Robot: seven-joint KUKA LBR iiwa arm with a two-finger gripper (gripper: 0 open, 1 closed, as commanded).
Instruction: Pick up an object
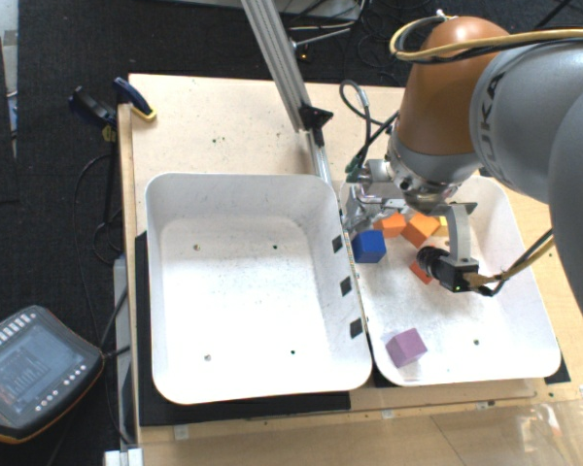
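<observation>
Tool (400, 223), state I cannot tell, hangs over blocks in the right white bin (525, 343) on a tan bench (223, 124).

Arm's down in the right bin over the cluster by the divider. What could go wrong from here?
1. The blue cube sits against the orange blocks, so closing there may knock one aside or catch two.
2. The gripper works near the right bin's inner wall, so it might bump it.
3. The purple cube lies apart, an easier target being passed over.
</observation>
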